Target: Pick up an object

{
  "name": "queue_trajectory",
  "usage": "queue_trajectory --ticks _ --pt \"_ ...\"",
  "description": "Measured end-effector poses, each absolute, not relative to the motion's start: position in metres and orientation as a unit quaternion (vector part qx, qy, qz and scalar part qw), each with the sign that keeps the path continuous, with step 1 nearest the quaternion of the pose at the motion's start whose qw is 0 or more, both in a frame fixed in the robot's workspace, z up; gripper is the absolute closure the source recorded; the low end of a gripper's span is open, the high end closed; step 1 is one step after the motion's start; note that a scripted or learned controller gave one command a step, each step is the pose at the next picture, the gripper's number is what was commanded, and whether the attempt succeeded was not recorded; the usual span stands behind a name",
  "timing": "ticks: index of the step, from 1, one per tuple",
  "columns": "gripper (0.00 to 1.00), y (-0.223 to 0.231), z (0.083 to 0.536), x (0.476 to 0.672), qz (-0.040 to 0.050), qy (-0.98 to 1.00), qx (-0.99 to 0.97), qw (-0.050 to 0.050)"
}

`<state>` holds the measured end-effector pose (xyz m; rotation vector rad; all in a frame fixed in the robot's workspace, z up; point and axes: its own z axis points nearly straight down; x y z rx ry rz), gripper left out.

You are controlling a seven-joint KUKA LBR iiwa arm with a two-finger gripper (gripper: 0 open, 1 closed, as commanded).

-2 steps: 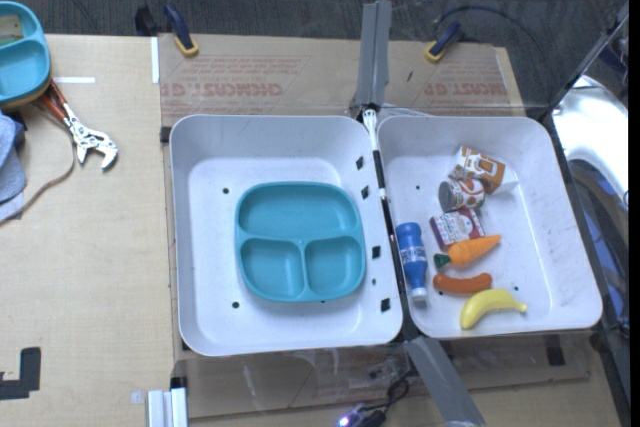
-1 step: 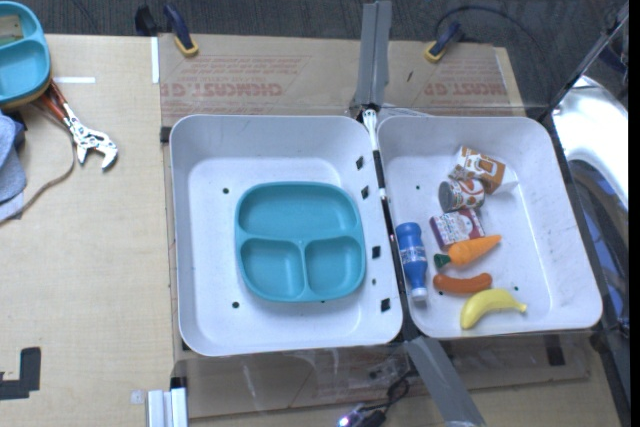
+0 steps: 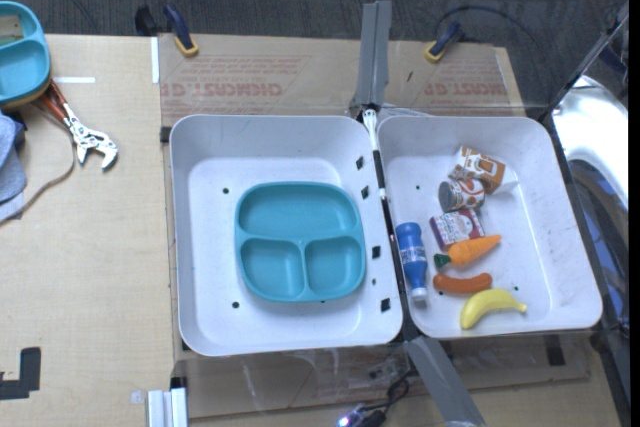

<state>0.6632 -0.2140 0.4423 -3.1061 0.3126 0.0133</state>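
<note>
Yellow shows nearest in the right bin [image 3: 560, 215]: a banana [image 3: 491, 307] lies at about five o'clock of its floor, likely loose there as pick stock. Just beyond, an orange sausage-like piece [image 3: 462, 282] and a carrot [image 3: 470, 251] lie beside it, close together. At their nine o'clock a blue bottle [image 3: 411, 261] lies lengthwise along the wall. Farther, toward twelve o'clock, a small red packet [image 3: 453, 227], a can [image 3: 463, 194] and a small carton [image 3: 481, 171] crowd together, which may hamper a clean grasp. The left bin [image 3: 195, 245] holds a teal divided plate [image 3: 300, 241] at its centre. The arm [image 3: 590, 140] sits at three o'clock; whether the gripper is open or closed cannot be told. Far off at ten o'clock lies a wrench [image 3: 90, 143].
</note>
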Motion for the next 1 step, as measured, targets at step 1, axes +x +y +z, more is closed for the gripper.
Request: queue_trajectory --ticks 1 --pt "1.0 -0.2132 0.4474 0.6655 0.0057 0.1 -0.995 0.015"
